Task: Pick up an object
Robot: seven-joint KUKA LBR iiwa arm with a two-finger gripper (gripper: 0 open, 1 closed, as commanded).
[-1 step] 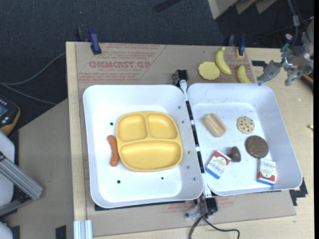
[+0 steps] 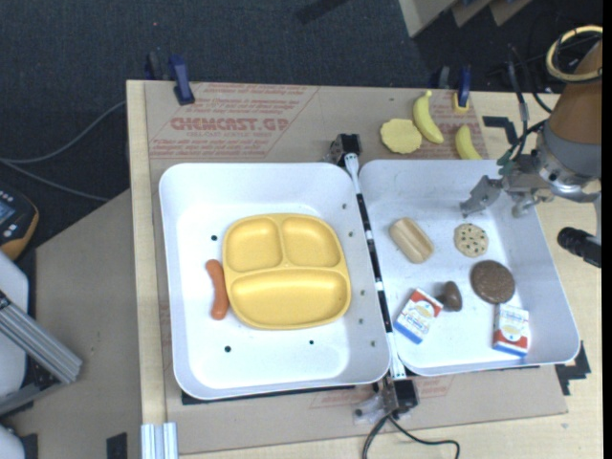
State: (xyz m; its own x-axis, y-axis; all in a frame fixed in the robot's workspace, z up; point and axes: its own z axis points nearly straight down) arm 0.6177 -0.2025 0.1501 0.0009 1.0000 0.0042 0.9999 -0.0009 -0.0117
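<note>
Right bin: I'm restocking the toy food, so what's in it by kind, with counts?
Cartons: 2
Hot dog bun: 1
Chocolate chip cookie: 1
Brown patty: 1
Small dark brown piece: 1
Total: 6

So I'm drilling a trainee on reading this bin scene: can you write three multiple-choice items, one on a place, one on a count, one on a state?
1. Where does the sausage lie?
A. In the left bin, beside the yellow tray
B. In the right bin, beside the cookie
C. On the bare bench

2. How many small cartons lie in the right bin?
A. One
B. Two
C. Four

3. What is the state of the gripper?
A. Clamped on the cookie
B. Carrying a banana
C. Holding nothing, at the right bin's far edge

Answers:
1. A, since it lies against the tray's left side.
2. B: one carton at the near left, another carton at the near right.
3. C, since the cookie lies apart below it and nothing sits between its fingers.
</note>
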